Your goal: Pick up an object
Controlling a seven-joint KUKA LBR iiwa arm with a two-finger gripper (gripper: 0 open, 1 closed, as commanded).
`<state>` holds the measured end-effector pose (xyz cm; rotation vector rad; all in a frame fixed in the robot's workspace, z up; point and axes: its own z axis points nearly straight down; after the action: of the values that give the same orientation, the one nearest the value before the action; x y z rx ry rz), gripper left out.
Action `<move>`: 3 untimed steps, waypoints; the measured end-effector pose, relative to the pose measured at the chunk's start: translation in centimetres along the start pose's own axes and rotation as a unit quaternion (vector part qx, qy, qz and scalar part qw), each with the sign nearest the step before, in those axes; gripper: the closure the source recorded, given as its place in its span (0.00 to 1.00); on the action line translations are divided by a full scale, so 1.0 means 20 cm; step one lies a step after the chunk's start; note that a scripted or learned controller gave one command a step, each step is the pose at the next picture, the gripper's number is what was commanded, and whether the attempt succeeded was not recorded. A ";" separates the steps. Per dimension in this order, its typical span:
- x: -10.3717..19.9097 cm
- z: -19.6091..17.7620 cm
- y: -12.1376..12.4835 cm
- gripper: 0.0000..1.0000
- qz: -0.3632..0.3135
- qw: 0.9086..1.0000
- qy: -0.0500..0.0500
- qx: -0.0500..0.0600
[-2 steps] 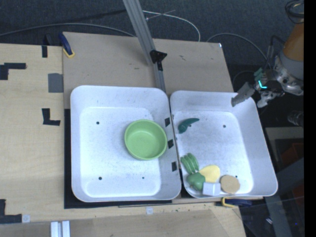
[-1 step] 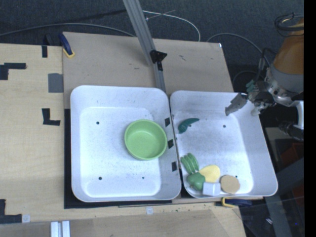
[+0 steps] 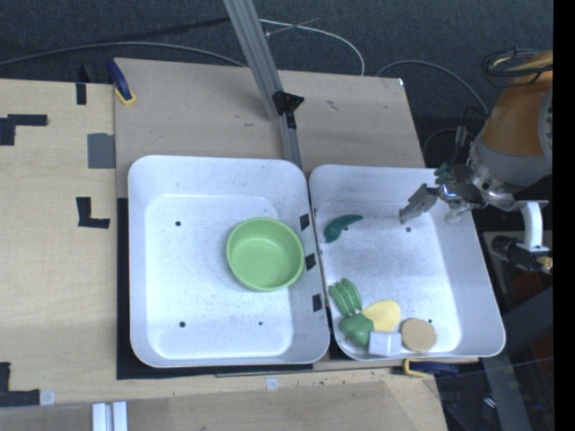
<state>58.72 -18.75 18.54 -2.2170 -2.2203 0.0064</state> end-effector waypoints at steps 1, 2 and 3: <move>0.02 0.32 0.00 0.00 0.000 1.000 0.001 0.001; 0.02 0.25 0.01 1.00 -0.001 1.000 0.000 -0.001; 0.02 -0.07 0.01 1.00 0.000 1.000 -0.001 -0.005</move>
<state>58.94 -18.44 19.85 -2.2231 -2.2271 -0.0034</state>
